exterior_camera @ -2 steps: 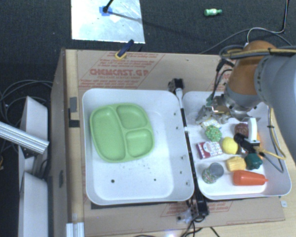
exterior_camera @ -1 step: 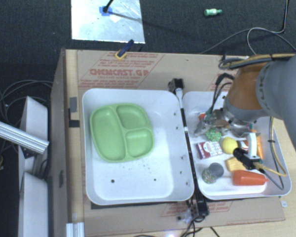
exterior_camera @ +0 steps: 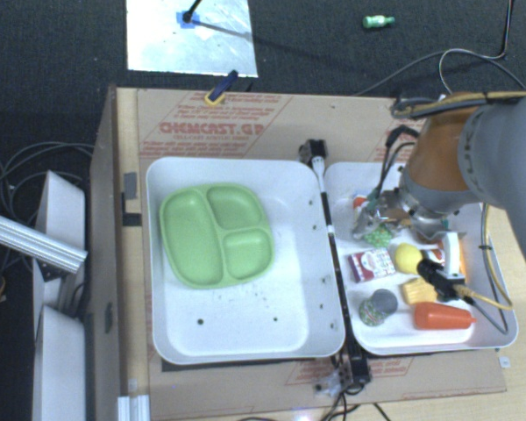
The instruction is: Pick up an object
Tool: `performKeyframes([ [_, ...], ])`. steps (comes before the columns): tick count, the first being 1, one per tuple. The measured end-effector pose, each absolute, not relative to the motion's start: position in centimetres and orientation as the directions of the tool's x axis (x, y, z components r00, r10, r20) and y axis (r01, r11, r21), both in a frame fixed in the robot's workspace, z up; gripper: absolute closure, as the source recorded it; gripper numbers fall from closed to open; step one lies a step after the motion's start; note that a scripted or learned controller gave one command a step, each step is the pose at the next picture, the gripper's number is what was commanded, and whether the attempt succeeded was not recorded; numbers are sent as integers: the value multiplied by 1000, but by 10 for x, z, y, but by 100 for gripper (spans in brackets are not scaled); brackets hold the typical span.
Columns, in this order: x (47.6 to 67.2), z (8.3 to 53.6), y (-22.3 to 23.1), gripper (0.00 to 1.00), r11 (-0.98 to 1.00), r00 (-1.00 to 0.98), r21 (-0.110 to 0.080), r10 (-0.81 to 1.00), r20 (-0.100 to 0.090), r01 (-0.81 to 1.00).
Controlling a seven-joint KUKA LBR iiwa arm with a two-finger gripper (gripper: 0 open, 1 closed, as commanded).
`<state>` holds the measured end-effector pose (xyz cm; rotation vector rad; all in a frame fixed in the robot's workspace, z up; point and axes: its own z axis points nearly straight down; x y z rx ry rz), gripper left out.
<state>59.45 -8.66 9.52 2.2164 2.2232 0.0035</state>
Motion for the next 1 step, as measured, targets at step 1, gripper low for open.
performKeyframes([
  [1, 583, 186, -28, 100, 5, -5, 4, 1000, 1, 1000],
])
